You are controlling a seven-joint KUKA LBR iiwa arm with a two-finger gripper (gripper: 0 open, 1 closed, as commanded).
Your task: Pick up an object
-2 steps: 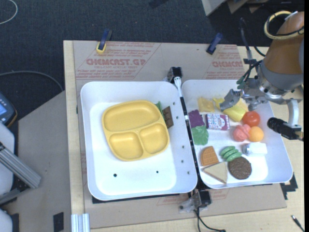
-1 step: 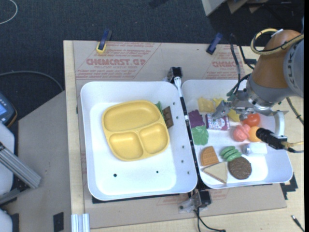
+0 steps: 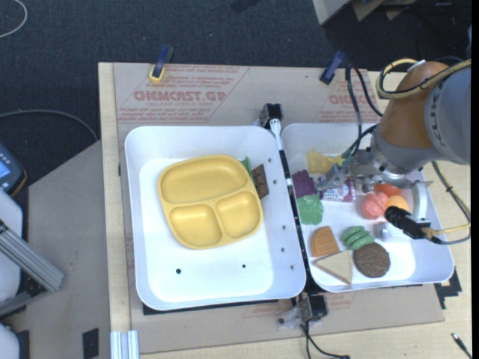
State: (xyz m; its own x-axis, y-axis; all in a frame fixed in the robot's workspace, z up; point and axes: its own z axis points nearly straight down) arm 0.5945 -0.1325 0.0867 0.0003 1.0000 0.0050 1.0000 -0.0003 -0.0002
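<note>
My gripper [image 3: 340,179] hangs low over the middle of the right bin [image 3: 426,271], under the grey wrist and the orange band. It sits just above a pink and white packet [image 3: 337,194], between a yellow piece [image 3: 322,161] and a red-orange fruit [image 3: 373,205]. A purple piece [image 3: 301,182] and a green leafy piece [image 3: 310,209] lie to its left. Nearer the front are a tan cracker [image 3: 324,240], a green pod [image 3: 357,237], a brown cookie [image 3: 371,259] and a pale sandwich wedge [image 3: 335,268]. Nothing shows as lifted off the bin floor.
The left bin [image 3: 224,283] bears a yellow three-part plate [image 3: 209,199], with a small brown piece [image 3: 260,179] at its right edge. A black cable connector [image 3: 404,223] hangs off the wrist over the right bin. The bins' shared wall [image 3: 288,200] lies just left of the toys.
</note>
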